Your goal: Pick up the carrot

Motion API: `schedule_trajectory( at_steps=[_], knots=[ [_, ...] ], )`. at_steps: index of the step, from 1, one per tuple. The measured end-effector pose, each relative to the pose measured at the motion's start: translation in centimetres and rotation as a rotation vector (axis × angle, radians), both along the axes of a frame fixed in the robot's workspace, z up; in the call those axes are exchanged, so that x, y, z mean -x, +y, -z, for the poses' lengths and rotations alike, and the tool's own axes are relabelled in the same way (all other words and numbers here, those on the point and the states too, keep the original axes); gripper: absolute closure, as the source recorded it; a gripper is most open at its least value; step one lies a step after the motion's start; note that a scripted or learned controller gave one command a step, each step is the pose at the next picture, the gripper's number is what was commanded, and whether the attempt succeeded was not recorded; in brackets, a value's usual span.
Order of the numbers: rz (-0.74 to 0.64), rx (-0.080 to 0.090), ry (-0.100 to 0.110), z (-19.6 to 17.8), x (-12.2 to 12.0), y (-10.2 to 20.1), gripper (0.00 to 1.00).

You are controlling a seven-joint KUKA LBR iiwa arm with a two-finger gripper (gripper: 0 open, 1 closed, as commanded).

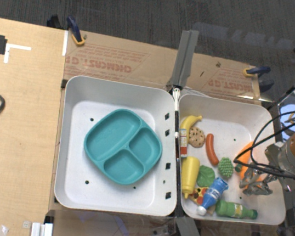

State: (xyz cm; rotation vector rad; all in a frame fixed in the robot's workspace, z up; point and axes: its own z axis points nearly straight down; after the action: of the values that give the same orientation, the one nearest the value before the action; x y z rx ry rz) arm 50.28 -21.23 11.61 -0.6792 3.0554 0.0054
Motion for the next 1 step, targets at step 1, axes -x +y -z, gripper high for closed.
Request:
schedule_trajectory(
  at_steps=[1],
  knots=[
    [0.0, 0.0, 0.0, 0.0, 0.0, 0.0, 0.0]
  ],
)
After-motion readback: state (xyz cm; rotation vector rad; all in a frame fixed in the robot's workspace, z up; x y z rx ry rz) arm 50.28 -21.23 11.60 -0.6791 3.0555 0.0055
